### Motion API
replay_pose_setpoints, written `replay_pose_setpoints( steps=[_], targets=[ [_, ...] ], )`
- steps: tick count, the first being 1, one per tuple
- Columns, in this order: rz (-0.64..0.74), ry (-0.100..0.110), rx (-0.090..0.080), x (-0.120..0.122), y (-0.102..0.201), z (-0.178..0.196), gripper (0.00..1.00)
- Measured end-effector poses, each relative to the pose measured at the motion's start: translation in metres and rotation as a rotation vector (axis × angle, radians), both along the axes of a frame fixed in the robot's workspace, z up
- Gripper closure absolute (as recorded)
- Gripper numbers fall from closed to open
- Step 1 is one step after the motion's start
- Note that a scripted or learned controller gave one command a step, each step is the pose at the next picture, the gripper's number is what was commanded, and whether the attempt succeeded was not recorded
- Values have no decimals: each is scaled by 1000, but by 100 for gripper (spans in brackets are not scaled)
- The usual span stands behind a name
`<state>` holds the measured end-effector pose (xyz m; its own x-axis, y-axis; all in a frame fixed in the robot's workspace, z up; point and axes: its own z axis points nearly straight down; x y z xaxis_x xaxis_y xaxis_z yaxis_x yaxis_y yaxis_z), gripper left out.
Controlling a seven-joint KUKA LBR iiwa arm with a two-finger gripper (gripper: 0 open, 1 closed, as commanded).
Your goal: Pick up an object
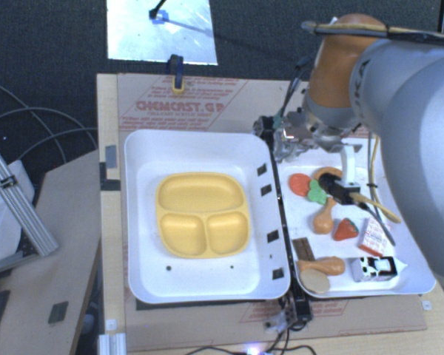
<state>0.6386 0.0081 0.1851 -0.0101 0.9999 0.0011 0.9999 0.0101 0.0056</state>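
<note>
My gripper (283, 145) hangs over the far left corner of the right bin (413, 272), close to the divide between the two bins. Nothing shows between it and the bin floor. Toy food lies in this bin: a red piece (300, 183) and a green piece (317, 191) just in front of the gripper, then a tan drumstick (324, 215) and a red strawberry-like piece (345, 230). Nearer the front are a brown bar (303, 248), a tan bread piece (321, 266), a black-and-white carton (374, 268) and a red-and-white packet (372, 237).
The left bin (144, 272) holds a yellow compartment tray (202, 214). The arm's large grey body (407, 117) covers the right bin's far right part. A blue-and-yellow clamp (177, 74) stands behind the bins on the cardboard.
</note>
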Motion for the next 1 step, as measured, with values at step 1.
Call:
replay_pose_setpoints(
  steps=[1],
  targets=[
    [1,5,3,-37,69,6,100]
  ],
)
